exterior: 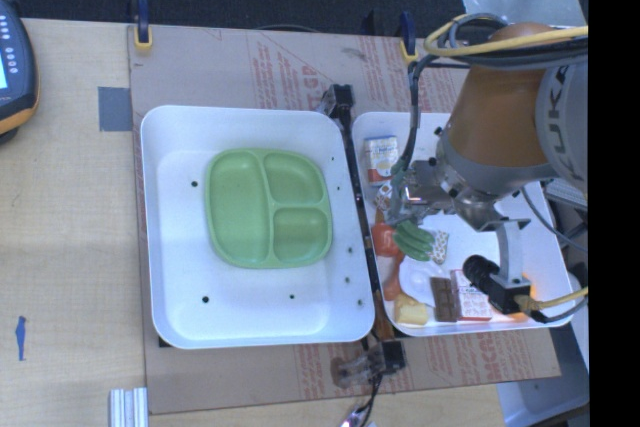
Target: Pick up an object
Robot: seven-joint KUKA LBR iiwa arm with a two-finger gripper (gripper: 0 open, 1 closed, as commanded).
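Arm (510, 105) low over right bin (552, 245) — pincer (405, 205) near green toy (413, 239) among small objects; grip state unreadable. Left bin (170, 215) holds green divided plate (268, 207) — centred.

Wooden bench (70, 245): cardboard sheet (290, 65), two white bins (160, 215) side by side.

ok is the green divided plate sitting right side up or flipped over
Right side up. The green divided plate lies flat in the left bin, its three hollow compartments facing the camera with raised ridges between them.
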